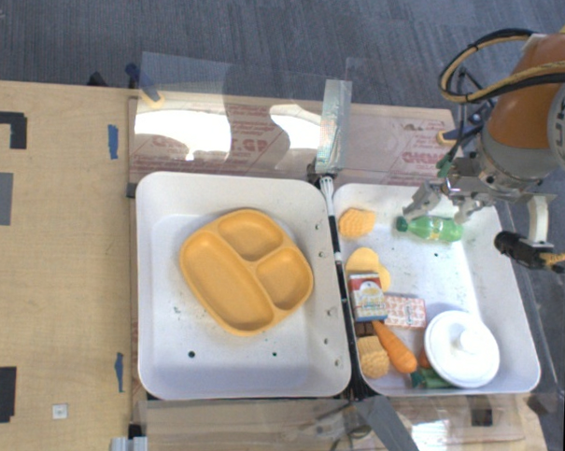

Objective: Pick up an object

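Observation:
My gripper point(442, 209) hangs over the back of the right bin point(513, 305), with its fingers spread open. Just below and in front of the fingertips a green bottle point(433, 229) lies on its side on the bin floor. I see nothing held between the fingers. Left of the bottle sits an orange-yellow lump point(357, 221). Further forward are a yellow piece point(365, 262), a small red and white box point(366, 295), a flat pink and white packet point(406, 311) and a carrot point(395, 347).
A round white lidded bowl point(460, 347) fills the right bin's front right corner, with a green item point(433, 381) at its foot. A yellow divided plate point(247, 270) lies in the left bin point(158, 289). A raised divider point(335, 269) separates the bins.

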Controlling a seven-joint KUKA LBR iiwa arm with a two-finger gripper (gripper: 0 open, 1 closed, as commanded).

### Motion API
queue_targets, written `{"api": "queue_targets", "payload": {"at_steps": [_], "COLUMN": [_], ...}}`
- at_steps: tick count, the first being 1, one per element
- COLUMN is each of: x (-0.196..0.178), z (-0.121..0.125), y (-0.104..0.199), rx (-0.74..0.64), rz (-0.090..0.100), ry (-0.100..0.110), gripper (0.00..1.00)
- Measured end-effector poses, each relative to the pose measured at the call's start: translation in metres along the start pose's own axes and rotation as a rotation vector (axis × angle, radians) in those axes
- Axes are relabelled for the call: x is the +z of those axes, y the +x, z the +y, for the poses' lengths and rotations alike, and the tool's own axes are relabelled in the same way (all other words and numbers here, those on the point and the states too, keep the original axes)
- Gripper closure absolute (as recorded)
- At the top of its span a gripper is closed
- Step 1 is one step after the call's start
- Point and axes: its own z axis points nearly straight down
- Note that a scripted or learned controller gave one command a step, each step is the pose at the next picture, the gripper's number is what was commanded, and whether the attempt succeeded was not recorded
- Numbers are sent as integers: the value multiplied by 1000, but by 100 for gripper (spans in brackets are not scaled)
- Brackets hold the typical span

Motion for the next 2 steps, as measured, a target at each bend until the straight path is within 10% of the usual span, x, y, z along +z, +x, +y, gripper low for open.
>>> {"api": "queue_targets", "payload": {"at_steps": [1, 2], "x": [100, 90], "z": [7, 6], "y": [-12, -11], "rx": [70, 68], "rz": [-2, 1], "ry": [-2, 6], "gripper": [0, 100]}}
